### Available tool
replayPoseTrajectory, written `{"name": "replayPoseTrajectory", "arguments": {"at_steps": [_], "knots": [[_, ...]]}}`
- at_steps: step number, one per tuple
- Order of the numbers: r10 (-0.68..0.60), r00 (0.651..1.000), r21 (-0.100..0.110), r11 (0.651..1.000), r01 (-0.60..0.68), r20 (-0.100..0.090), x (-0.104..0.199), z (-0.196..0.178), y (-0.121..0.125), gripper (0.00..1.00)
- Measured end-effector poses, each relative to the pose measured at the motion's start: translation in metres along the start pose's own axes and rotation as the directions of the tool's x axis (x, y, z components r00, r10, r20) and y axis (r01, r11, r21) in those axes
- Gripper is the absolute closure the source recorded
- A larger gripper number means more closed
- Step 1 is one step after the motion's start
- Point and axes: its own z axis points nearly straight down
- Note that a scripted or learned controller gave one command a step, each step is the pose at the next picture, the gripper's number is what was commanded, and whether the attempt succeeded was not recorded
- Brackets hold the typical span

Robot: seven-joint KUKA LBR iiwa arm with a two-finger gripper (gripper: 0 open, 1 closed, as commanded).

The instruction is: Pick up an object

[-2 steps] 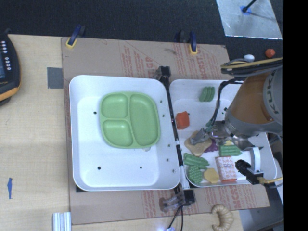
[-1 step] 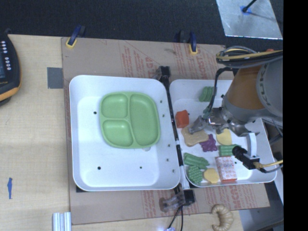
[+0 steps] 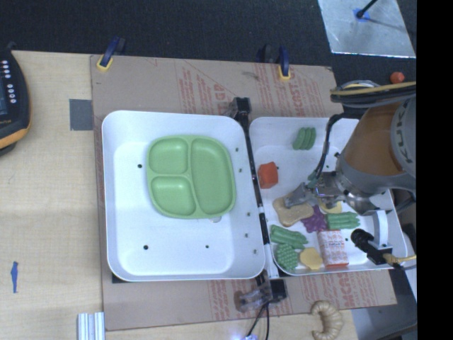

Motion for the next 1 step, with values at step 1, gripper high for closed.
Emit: {"name": "replayPoseTrajectory", "arguments": {"at_steps": [1], "knots": [[-0.001,1.0,-0.004,1.0,0.001,0.004,-0.044,-0.0308,0.0646,0.0]]}}
